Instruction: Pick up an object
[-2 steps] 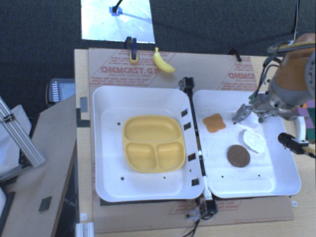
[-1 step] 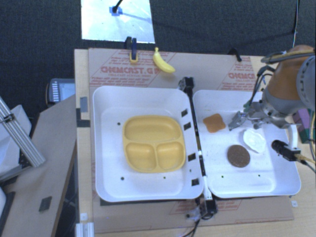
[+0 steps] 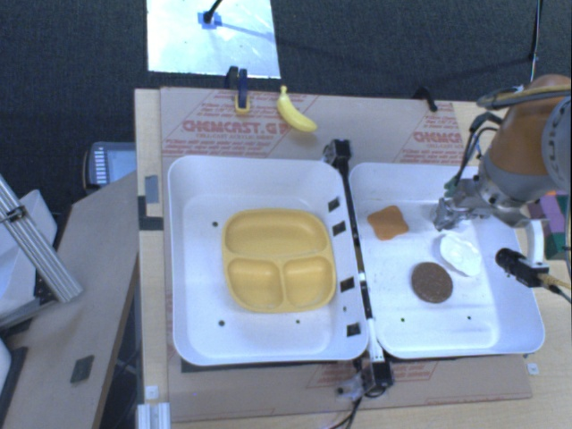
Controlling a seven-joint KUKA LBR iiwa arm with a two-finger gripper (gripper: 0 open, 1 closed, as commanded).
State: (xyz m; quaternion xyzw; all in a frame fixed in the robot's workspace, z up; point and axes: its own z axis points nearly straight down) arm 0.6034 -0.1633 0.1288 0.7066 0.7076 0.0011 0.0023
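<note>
The right bin (image 3: 509,329) holds an orange flat piece (image 3: 388,222), a round brown disc (image 3: 432,282) and a white lumpy object (image 3: 459,253). My gripper (image 3: 447,214) hangs at the bin's upper right, just above the white object and right of the orange piece. Nothing shows between its tips. The arm with its orange band (image 3: 527,141) comes in from the right.
The left bin (image 3: 192,239) holds a yellow divided tray (image 3: 276,258). A yellow banana (image 3: 295,114) and a yellow clamp (image 3: 241,96) lie on the board behind the bins. Black clips line the divider (image 3: 350,248) between the bins.
</note>
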